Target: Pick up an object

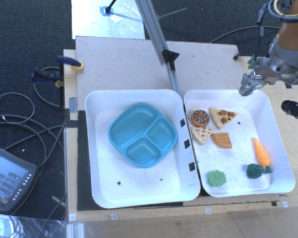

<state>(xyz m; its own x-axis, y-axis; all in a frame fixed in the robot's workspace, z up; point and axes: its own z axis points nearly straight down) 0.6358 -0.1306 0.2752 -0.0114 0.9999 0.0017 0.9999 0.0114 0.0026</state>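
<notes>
A KUKA arm's gripper point(248, 86) hangs over the far right corner of the right-hand bin point(280, 133), its fingertips drawn near together with nothing seen between them, while the toy food it might pick from lies spread on the bin floor toward the camera and to the gripper's left in the picture. Closest is a pizza slice point(222, 117), down and left of the fingertips, with a chocolate doughnut point(199, 117) just beside it and a second pale wedge point(202, 133) and a brown piece of toast point(221, 140) below. A carrot point(261, 152) lies almost straight below the gripper in the view, its long axis running from far to near, tip pointing away. Broccoli point(257, 170) and a round green piece point(216, 178) sit nearest the camera, well apart from the gripper. The left-hand bin point(97, 133) bears a blue divided plate point(142, 134). Judged from here, any pick calls for a reach inward and down
</notes>
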